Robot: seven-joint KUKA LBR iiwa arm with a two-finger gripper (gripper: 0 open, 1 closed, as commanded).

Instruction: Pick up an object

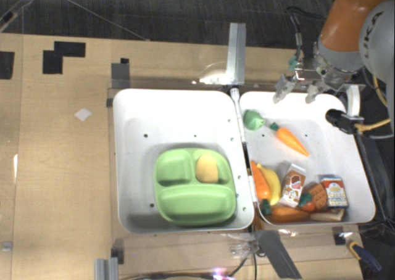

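My gripper (295,92) hangs over the far edge of the right bin (345,149), fingers spread apart with nothing between them. Just below it lies a toy carrot (290,139) with a green leafy top (252,119). Along the bin's near side sit a banana (270,180), an orange pepper (260,185), a small carton (293,187), a second small box (334,190) and several other toy foods. In the left bin (142,124) a green divided plate (185,201) carries a yellow lemon-like fruit (207,168).
A metal post (236,53) stands behind the wall between the two bins. Black cables (370,149) run along the right bin's outer edge. The wooden bench (55,168) stretches to the left.
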